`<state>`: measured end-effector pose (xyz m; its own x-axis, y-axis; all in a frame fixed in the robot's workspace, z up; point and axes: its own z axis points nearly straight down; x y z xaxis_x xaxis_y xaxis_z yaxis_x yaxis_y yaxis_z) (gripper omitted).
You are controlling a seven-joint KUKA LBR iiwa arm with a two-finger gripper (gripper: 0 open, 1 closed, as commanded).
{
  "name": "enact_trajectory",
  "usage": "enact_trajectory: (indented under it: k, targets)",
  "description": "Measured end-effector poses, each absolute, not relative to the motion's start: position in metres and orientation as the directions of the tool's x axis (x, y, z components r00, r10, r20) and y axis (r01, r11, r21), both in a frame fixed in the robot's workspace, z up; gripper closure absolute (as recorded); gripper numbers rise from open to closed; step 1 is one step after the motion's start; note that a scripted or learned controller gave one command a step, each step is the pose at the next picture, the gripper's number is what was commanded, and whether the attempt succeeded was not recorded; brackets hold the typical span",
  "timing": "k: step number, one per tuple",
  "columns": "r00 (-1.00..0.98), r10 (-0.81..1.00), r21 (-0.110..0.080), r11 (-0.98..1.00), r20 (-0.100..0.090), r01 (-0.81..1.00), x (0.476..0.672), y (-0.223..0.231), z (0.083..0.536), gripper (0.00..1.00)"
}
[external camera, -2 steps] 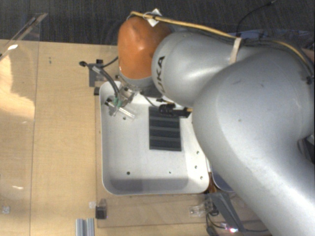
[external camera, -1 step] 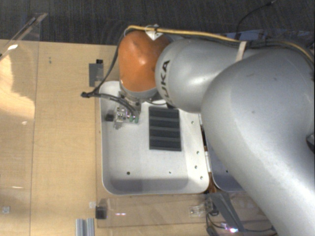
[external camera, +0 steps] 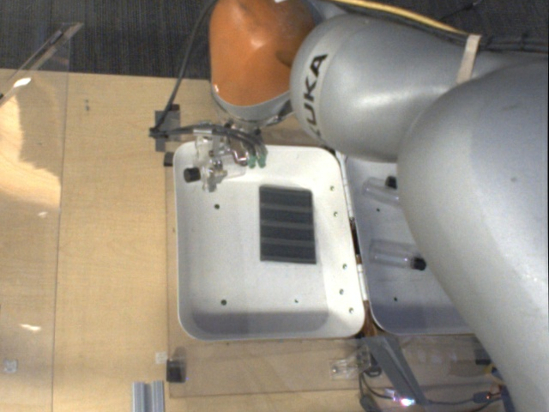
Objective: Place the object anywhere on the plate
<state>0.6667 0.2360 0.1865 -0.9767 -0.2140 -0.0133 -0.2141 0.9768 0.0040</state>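
Two-finger gripper (external camera: 225, 156) hovers at eleven o'clock of the left shallow white bin (external camera: 199, 316), beyond the dark ribbed rectangular plate (external camera: 287, 224); whether it's open or holding anything cannot be told. Next, seemingly, a carry toward the plate.

Single fixed camera above bench (external camera: 94, 230), slanted down, both bins (external camera: 197, 256).

A robotics lab, large grey KUKA industrial arm with an orange band (external camera: 253, 45), pale wooden counter (external camera: 94, 230), two shallow white plastic bins (external camera: 257, 316) side by side, loose black and yellow cables (external camera: 377, 7), dark carpet floor (external camera: 103, 15)
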Motion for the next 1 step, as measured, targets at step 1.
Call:
enact_trajectory:
  k: [1]
  targets:
    - [-0.973,-0.232,0.005,0.973,-0.012,-0.232,0.6703,0.2360,0.1825,1.00]
